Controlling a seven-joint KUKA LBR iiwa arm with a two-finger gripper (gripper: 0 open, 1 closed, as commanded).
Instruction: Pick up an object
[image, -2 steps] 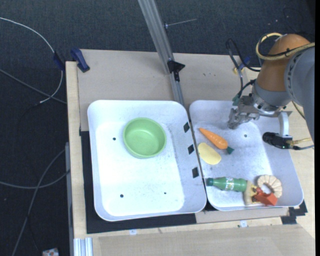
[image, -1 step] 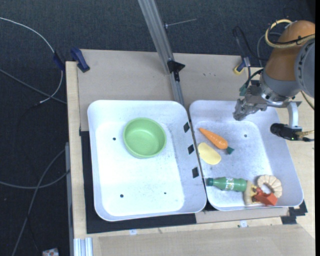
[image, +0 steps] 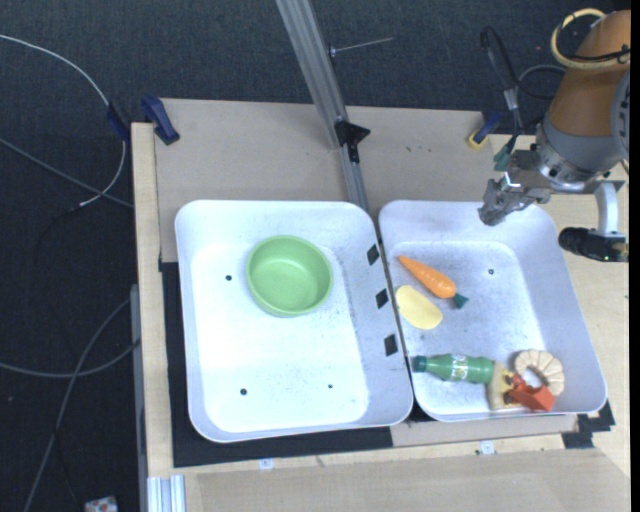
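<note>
The right bin (image: 545, 255) holds an orange carrot (image: 428, 277), a pale yellow lemon-like piece (image: 418, 308), a green bottle (image: 456, 368) lying on its side, and a tan-and-red toy (image: 530, 380) in the near right corner. In the left bin (image: 205, 300) sits a green bowl (image: 289, 275). My gripper (image: 496, 205) hangs over the far rim of the right bin, well away from the carrot, with nothing seen between its fingers.
A slanted metal rail (image: 322, 85) runs from the top down to the gap between the bins. Blue clamps (image: 158, 118) sit at the board's far corners. Cables lie on the dark floor at left.
</note>
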